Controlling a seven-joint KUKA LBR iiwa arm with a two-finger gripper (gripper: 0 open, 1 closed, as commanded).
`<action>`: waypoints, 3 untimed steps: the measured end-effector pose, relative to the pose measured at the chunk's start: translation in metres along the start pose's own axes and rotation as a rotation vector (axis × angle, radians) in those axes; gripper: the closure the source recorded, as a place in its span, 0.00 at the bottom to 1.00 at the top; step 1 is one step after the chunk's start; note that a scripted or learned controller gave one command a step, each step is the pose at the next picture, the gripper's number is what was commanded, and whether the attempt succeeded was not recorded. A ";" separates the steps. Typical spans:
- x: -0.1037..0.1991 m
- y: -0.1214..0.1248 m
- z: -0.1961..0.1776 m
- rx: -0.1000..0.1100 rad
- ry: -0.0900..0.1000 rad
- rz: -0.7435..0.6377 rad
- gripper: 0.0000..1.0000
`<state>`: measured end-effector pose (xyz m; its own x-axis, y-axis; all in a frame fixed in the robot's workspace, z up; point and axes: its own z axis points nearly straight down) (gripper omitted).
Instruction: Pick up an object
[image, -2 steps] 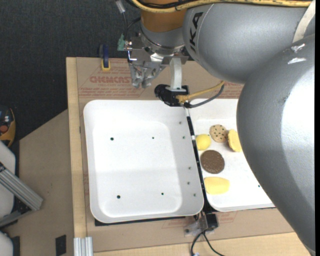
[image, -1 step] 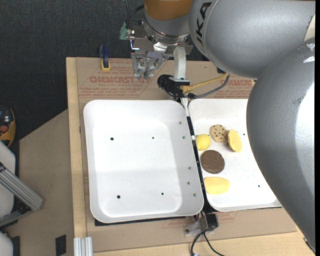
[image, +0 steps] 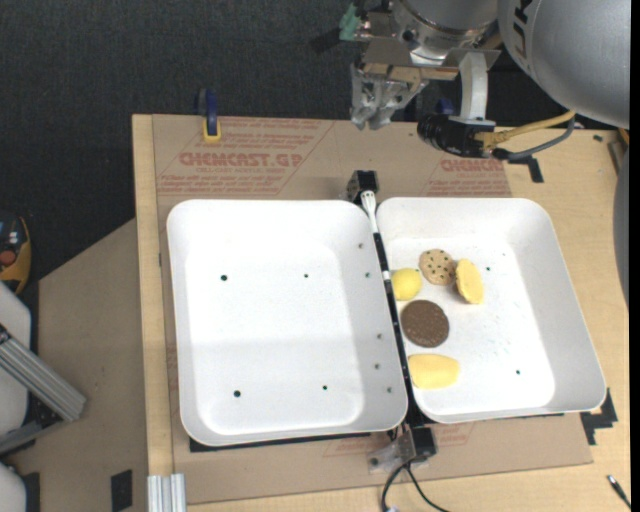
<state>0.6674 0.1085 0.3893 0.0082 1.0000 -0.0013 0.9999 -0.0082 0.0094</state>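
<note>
The right bin (image: 540, 300) holds several small items near its left wall: a yellow ball (image: 405, 284), a tan chocolate-chip cookie (image: 435, 265), a yellow oval piece (image: 469, 282), a dark brown round cookie (image: 425, 323) and a pale yellow lump (image: 433, 371). My gripper (image: 377, 103) hangs high at the top of the camera view, beyond the far edge of both bins. Its fingers point down and stand close together, with nothing between them. It is well apart from all the items.
The left bin (image: 280, 320) lies beside the right one; a black clamp (image: 362, 186) joins them at the far edge. Both sit on a brown board (image: 250, 155). A blue and yellow clamp (image: 209, 115) grips the board's far left corner.
</note>
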 end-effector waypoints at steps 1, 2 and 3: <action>0.038 -0.004 0.091 0.020 0.001 -0.011 1.00; 0.105 -0.017 0.065 0.005 0.004 -0.015 1.00; -0.010 0.001 0.018 0.001 -0.003 0.003 1.00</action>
<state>0.6681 0.0983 0.3714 0.0112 0.9999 -0.0045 0.9999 -0.0111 0.0085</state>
